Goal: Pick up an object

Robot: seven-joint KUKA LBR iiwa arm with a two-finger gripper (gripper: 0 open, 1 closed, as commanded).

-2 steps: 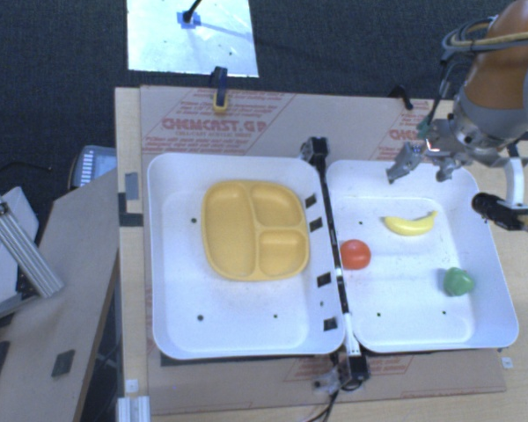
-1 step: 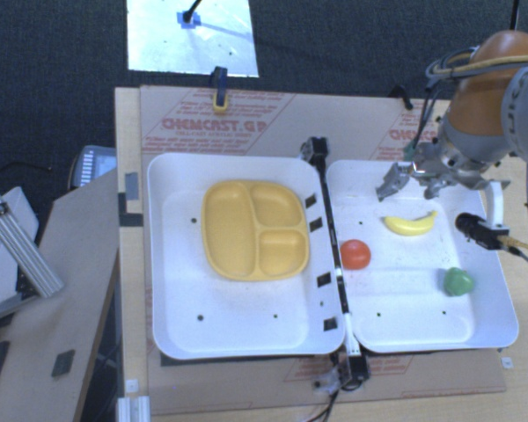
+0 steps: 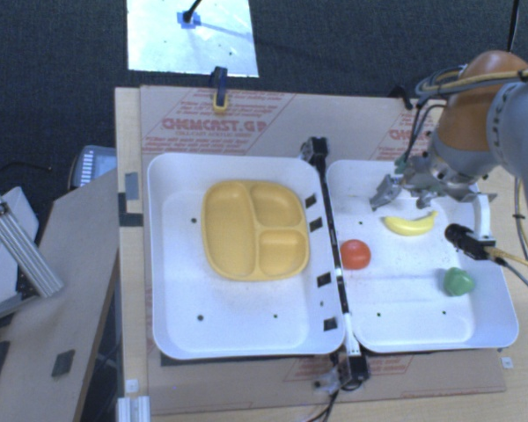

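Observation:
A yellow banana (image 3: 411, 224) lies in the right bin (image 3: 422, 323), near its back. My gripper (image 3: 403, 199) hangs just behind and above the banana, at the bin's far side. Its fingers are spread open with nothing between them. An orange-red round fruit (image 3: 355, 254) sits by the bin's left wall. A green fruit (image 3: 458, 281) rests toward the right side of the same bin.
The left bin (image 3: 176, 306) holds a yellow divided plate (image 3: 255, 229). A black divider strip (image 3: 327, 236) runs between the two bins. A black connector with cables (image 3: 465, 238) hangs off the arm over the right bin, between the banana and the green fruit.

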